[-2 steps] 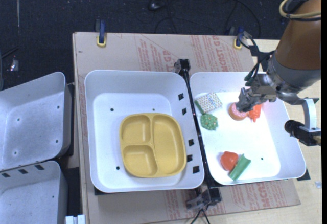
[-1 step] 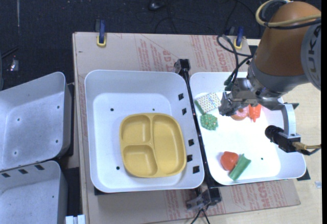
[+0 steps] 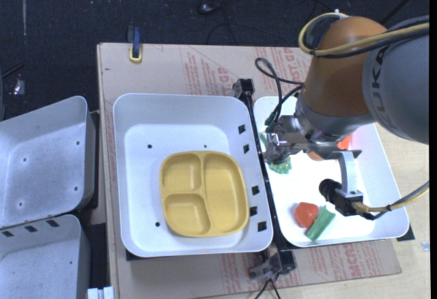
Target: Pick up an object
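Observation:
My gripper hangs low over the left side of the right bin, close to the divider between the bins. A small green leafy object lies right under and just in front of it, partly covered by it. Near the bin's front lie a red rounded object and a green stick-shaped object, touching each other. A bit of an orange-red object peeks out from under the arm's wrist. The orange band and grey body of the arm hide the back of the right bin.
The left bin holds a yellow three-compartment plate. A black fitting with a cable hangs off the arm above the right bin's front. Spare white bins sit off the bench at the left.

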